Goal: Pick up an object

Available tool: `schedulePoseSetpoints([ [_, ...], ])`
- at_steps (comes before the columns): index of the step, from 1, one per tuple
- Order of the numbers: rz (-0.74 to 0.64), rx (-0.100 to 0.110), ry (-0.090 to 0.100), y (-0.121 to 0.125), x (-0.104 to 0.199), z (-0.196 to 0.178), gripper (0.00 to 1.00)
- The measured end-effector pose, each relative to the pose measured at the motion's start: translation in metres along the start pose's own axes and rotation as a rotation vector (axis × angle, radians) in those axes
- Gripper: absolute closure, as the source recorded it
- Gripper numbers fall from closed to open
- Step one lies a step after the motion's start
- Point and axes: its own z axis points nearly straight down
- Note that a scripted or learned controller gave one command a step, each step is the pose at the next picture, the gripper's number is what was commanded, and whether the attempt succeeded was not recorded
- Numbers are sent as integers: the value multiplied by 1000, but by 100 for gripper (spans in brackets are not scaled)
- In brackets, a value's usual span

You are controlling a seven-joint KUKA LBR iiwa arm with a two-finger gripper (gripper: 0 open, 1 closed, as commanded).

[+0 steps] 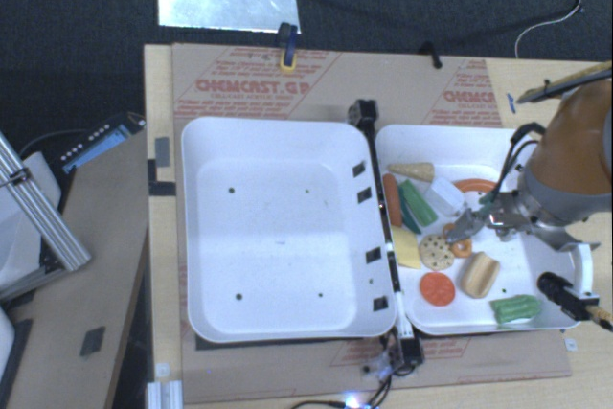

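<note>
The right bin [536, 141] holds several toy foods. Among them are a red sausage [391, 196], a green block [417, 204], a beige wedge [412, 171], a speckled round cracker [436, 251], a red disc [438, 288], a bread roll [479, 275] and a green pickle [515, 307]. My gripper [467, 227] hangs low over the middle of this bin, just right of and above the cracker, beside a small orange ring [463, 247]. I see nothing held in it.
The left white bin [192, 206] lies beside the right one, with a black divider [375, 196] along their shared edge. A yellow slice [407, 250] lies under the cracker. The arm's orange band [579, 134] looms over the right bin's far right side.
</note>
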Motion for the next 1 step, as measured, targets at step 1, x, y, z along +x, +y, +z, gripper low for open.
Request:
schedulePoseSetpoints([
  [1, 2, -2, -1, -30, -10, 63, 0],
])
